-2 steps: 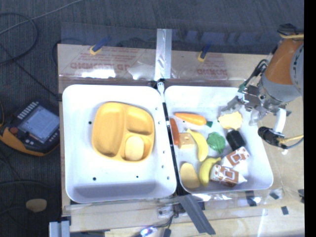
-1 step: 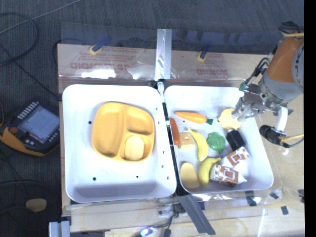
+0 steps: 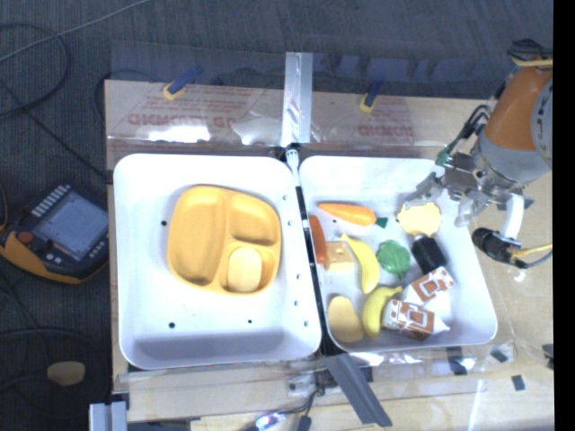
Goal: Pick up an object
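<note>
The right bin carried the loose pickings, crowded together: a carrot toward its far side, bananas, a green piece, a black block and small cartons toward its near wall, presumably heaped there for grasping. The yellow tray lay apart in the left bin. The tool hung over the right bin's far right corner, just beside a pale yellow piece; whether it gripped anything could not be told.
</note>
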You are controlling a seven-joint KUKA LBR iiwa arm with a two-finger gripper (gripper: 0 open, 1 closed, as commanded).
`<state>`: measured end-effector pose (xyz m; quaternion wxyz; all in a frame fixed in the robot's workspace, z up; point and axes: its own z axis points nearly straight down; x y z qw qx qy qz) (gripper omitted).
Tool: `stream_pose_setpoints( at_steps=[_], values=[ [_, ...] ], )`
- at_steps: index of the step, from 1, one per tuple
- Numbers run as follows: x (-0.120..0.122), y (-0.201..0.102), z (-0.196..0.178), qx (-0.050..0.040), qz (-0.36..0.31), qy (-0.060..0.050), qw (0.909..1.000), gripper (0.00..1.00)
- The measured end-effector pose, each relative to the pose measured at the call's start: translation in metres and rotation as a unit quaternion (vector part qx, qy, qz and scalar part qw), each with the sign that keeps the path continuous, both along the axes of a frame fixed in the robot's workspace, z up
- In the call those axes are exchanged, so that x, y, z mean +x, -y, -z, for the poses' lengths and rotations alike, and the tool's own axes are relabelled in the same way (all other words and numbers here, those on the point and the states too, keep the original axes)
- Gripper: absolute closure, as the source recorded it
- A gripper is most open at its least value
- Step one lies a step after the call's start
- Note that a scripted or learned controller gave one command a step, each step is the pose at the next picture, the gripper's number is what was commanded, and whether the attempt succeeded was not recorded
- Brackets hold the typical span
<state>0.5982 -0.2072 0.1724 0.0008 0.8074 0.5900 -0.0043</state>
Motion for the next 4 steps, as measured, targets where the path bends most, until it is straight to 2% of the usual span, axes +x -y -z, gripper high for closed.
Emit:
stream_pose_setpoints(
  at_steps=[1, 2, 3, 4],
  values=[
    [0.0, 0.0, 0.0, 0.0, 0.0, 0.0, 1.0, 0.0],
    [0.008, -0.065, 0.083, 0.0006, -0.074, 0.007, 0.9973, 0.0],
    [-0.024, -0.06, 0.082, 0.001, -0.092, 0.008, 0.9958, 0.0],
    [-0.059, -0.074, 0.082, -0.0001, -0.119, 0.01, 0.9928, 0.0]
  ],
)
